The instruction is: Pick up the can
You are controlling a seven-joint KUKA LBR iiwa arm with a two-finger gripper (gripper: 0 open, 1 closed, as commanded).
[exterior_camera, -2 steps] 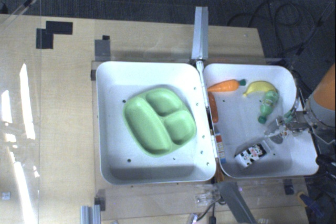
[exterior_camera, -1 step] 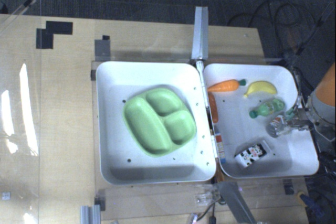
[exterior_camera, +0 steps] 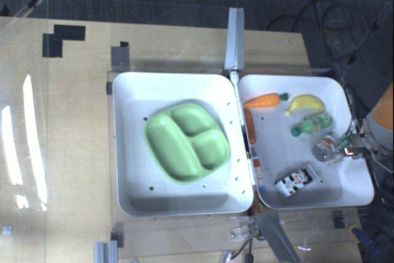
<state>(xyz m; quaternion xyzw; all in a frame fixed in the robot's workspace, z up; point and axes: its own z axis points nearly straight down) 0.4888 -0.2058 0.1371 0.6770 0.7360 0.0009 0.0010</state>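
Looking at the right bin (exterior_camera: 360,194), you see the fingers (exterior_camera: 342,149) clenched around the can (exterior_camera: 326,148), just below the green bottle (exterior_camera: 311,125).

- Arm (exterior_camera: 383,123): cut off by the right edge of the view; only a part of it with the orange band shows.
- Gripper (exterior_camera: 352,146): small and blurred; finger position cannot be told.
- Can (exterior_camera: 326,148): blurred silver shape just beside the gripper; whether they touch is unclear.
- Small dark box (exterior_camera: 294,180): print too small to read.
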